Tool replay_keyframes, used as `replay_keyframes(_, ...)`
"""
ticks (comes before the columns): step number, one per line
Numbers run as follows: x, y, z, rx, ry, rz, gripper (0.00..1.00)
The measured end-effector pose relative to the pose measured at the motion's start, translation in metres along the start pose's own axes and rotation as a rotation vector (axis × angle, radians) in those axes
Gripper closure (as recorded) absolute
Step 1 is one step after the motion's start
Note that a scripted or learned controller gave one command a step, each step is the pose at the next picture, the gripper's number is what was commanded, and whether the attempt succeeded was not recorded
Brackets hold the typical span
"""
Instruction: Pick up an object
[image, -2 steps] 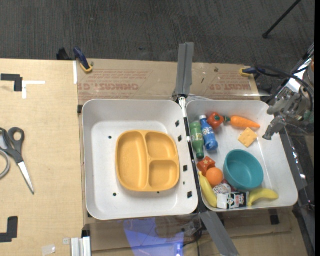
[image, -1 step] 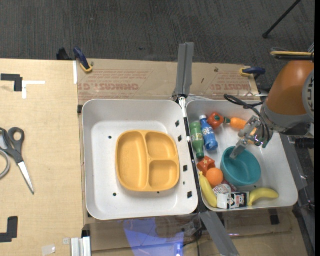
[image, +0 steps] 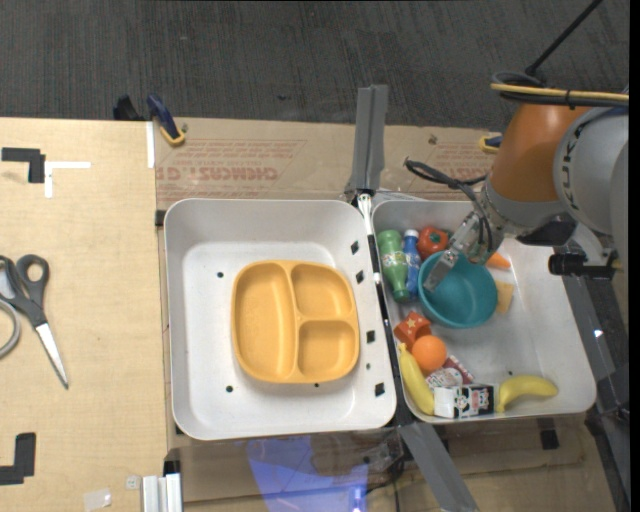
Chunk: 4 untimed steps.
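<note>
A teal bowl (image: 462, 295) sits in the right bin (image: 560, 340), partly over other items. My gripper (image: 446, 261) reaches down from the right to the bowl's upper-left rim, and its fingers look pinched together on that rim. Around the bowl lie a green bottle (image: 391, 262), a clear bottle with a blue cap (image: 411, 256), a red tomato (image: 433, 240), an orange (image: 429, 352) and two bananas (image: 526, 389) (image: 414, 381). A small black-and-white carton (image: 470, 400) lies at the front.
The left bin (image: 200, 330) holds a yellow divided plate (image: 296, 321). A grey divider (image: 368, 150) runs between the bins. Scissors (image: 35, 310) lie on the wooden bench at the far left. Cables loop behind the arm (image: 560, 160).
</note>
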<state>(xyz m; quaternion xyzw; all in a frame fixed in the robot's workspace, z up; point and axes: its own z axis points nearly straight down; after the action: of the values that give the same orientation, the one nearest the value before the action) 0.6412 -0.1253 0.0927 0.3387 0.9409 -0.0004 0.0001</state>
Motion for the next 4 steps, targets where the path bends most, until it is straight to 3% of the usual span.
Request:
replay_keyframes(1, 0.018, -0.047, 0.000, -0.001, -0.002, -0.057, 0.00)
replay_keyframes(2, 0.031, 0.003, 0.000, -0.002, -0.006, -0.005, 0.00)
replay_keyframes(3, 0.015, -0.037, 0.000, -0.001, -0.003, -0.033, 0.00)
replay_keyframes(4, 0.057, -0.072, 0.000, -0.001, -0.002, -0.052, 0.00)
